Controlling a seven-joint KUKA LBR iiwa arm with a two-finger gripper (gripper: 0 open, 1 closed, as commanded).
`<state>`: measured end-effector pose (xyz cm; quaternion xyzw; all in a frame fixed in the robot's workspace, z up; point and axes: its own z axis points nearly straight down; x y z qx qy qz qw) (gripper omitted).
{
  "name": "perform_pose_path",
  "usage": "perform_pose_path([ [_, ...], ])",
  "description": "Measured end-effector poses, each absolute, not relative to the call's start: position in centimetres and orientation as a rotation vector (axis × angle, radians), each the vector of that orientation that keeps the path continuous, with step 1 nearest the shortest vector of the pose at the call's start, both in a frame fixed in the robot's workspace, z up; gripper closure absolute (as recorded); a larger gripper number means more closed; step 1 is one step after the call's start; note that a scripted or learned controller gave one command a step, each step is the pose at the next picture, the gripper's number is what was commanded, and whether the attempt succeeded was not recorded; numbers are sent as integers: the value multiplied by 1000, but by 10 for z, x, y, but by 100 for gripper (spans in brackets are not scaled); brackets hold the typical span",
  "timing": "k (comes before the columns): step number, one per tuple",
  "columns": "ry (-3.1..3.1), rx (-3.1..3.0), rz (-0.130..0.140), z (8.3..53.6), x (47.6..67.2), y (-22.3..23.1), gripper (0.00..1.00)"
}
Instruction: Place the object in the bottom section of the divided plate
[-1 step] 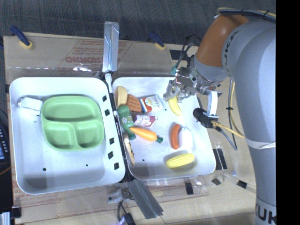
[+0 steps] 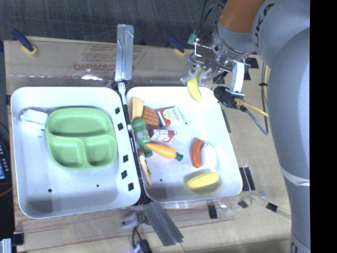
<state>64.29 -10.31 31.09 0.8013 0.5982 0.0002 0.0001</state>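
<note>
A green divided plate (image 2: pixel 79 126) lies in the left bin (image 2: pixel 31 194), with one wide section at the far side and two small sections at the near side. My gripper (image 2: pixel 196 79) hangs over the far edge of the right bin (image 2: pixel 229 162). It is shut on a small yellow banana (image 2: pixel 195 91), which dangles below the fingers, lifted above the bin floor. The plate is well to the left of the gripper, across the divider between the bins.
The right bin holds a carrot (image 2: pixel 160 151), a corn cob (image 2: pixel 202 180), a sausage (image 2: pixel 196 153), a green bottle (image 2: pixel 139 132), a juice carton (image 2: pixel 171 115) and other toy foods. A white item (image 2: pixel 32 116) lies left of the plate.
</note>
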Motion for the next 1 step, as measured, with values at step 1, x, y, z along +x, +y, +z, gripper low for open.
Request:
perform_pose_path([
  [1,2049,2388,-7,303,641,-28,100],
])
